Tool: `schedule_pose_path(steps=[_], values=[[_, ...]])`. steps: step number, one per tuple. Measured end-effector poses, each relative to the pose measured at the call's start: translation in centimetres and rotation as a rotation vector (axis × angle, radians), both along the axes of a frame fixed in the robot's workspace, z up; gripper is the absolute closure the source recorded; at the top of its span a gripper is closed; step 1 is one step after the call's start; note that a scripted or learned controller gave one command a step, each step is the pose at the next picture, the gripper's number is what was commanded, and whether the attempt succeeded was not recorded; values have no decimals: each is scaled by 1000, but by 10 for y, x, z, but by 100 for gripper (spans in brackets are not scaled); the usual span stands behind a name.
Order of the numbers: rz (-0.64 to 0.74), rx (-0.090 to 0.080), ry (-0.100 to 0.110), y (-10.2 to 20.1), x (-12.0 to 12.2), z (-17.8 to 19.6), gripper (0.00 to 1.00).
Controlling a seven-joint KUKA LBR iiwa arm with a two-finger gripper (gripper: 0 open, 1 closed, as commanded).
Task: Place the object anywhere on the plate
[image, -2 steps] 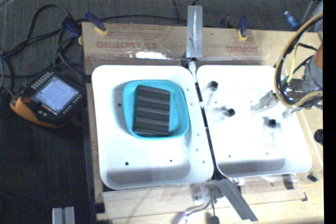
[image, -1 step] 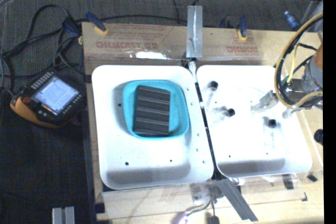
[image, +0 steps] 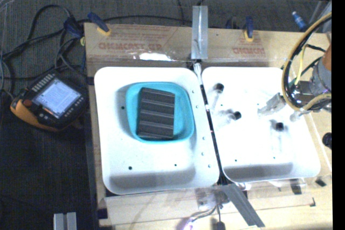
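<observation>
Pendant and its cables sit off the surface's left edge, out of my way. Moving right, the left bin holds the blue plate in its middle, and the dark ribbed block already lies flat on that plate, well inside its rim, touching nothing else that I can see. From how things lie, I judge the placing done.

Across the divider, the right bin carries a few small dark spots on its floor; I cannot make out what they are.

At the surface's right edge I see the arm's wrist, wrapped in yellow and black cables, with the gripper hanging over the right bin's right side. It carries nothing, but I cannot tell whether it is spread or pressed together; the shape is too pale against the white bin.

The block is well apart from the gripper, a whole bin to its left. The risk I see is another reach into the left bin: a low pass could knock the block off the plate, or drag the plate toward the bin's wall.
</observation>
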State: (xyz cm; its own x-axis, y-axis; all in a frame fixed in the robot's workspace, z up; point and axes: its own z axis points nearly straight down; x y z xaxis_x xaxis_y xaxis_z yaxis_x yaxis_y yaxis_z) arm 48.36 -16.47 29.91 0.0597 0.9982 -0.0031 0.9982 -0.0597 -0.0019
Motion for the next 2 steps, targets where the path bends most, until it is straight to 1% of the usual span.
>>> schedule_pose_path(steps=[1,2], values=[[-54,0,1,-44,0,-42,0],[-53,0,1,-44,0,-42,0]])
